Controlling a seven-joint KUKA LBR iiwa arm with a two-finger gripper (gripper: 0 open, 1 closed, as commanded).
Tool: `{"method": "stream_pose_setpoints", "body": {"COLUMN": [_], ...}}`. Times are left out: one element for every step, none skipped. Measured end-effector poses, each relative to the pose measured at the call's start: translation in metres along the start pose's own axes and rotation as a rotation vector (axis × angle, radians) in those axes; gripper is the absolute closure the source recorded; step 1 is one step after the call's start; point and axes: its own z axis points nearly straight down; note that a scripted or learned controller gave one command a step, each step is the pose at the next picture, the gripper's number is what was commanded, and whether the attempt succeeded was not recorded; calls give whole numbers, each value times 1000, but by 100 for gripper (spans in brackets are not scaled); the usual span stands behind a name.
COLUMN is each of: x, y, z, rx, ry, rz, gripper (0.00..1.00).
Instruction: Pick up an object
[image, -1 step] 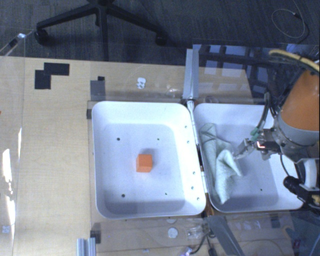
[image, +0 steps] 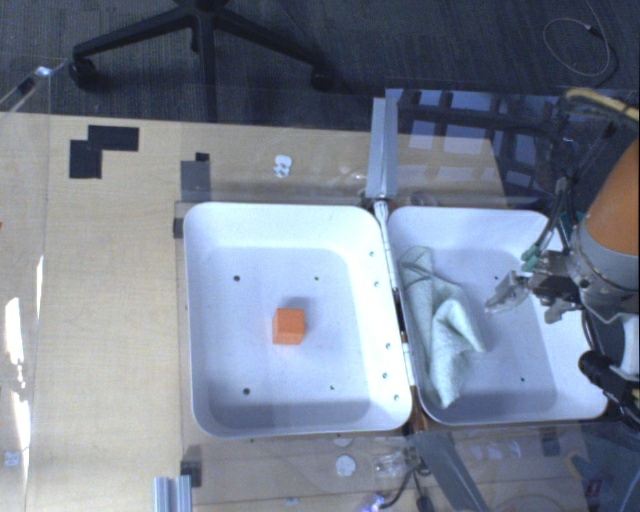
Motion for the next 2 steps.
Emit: {"method": "stream_pose_setpoints", "body": {"x": [4, 6], "y": [76, 57], "z": [117, 91], "rx": [3, 1], "ry": [-1, 0], "rz": [121, 348], "gripper": [0, 0]}}
